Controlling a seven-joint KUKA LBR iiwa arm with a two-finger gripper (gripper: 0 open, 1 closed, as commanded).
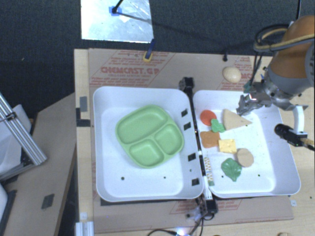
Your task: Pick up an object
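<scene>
The right bin holds several toy foods: a red disc, a small green piece, a brown slab, a yellow square, a tan round piece, a dark green leafy piece and a pale wedge. My gripper hangs at the far side of this bin, just above the wedge's upper right corner. Nothing shows between its fingers.
The left bin carries a green three-compartment plate. A beige egg-shaped object lies on the cardboard behind the right bin. A silvery sheet lies at the back. The arm occupies the right bin's far right side.
</scene>
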